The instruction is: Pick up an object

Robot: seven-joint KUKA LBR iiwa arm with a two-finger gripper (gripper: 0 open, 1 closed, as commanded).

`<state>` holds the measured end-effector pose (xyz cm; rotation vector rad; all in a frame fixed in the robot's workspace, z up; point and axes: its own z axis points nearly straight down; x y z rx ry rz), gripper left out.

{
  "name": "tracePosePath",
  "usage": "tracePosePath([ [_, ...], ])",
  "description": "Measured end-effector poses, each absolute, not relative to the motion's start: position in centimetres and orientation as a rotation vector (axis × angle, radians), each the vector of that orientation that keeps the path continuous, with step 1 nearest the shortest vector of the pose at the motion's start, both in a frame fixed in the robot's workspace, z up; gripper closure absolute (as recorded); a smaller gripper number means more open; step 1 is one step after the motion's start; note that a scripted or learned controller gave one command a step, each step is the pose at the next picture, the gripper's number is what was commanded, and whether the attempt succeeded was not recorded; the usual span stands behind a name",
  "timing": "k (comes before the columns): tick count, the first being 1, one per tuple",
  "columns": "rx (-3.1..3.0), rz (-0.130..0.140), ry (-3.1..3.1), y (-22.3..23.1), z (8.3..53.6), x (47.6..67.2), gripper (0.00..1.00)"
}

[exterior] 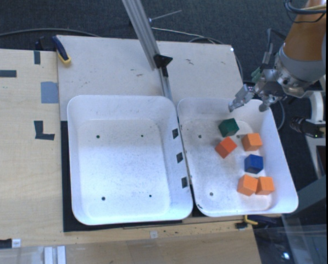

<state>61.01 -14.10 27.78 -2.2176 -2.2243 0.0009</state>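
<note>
Blocks are what you have to choose from, all in the right bin: a green block lies just below the gripper, apart from it, with two orange blocks beyond that, then a blue block and an orange pair farthest from it. You see the gripper hanging over the bin's far rim; whether it is open or closed you cannot tell, and nothing shows between its tips. Left of the gripper sits the left bin. Both bins rest on a pale bench with grey tape marks. A metal rail slants across the bench, over dark carpet.
</note>
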Motion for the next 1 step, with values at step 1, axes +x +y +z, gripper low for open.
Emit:
tracePosePath([
  [1,-2.214,0.001,-2.227,-13.97,28.76,61.04,1.0],
])
